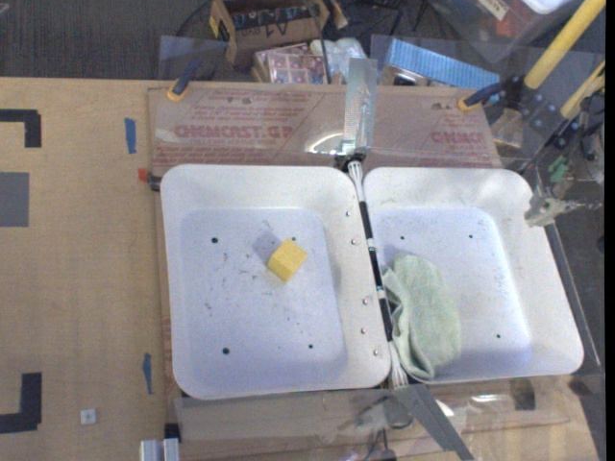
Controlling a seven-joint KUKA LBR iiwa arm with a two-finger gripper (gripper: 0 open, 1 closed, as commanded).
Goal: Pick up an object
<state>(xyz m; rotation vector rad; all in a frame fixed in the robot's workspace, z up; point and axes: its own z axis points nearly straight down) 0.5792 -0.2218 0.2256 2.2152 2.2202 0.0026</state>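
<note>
A: What's the setting?

B: A wooden bench [77, 286] holds two white bins, with clutter beyond. A yellow block [286, 259] lies near the middle of the left bin [192, 200], apart from its walls.

A: Anything else?

B: A pale green cloth [423, 310] is bunched in the right bin [509, 209], against the divider nearest the block. Nothing crowds the block.

A: The gripper?

B: Its state can't be told.

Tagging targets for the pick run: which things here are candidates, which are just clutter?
Candidates:
yellow block, left bin
pale green cloth, right bin

Clutter:
cardboard box
blue tape marks
yellow-handled clamps
</note>
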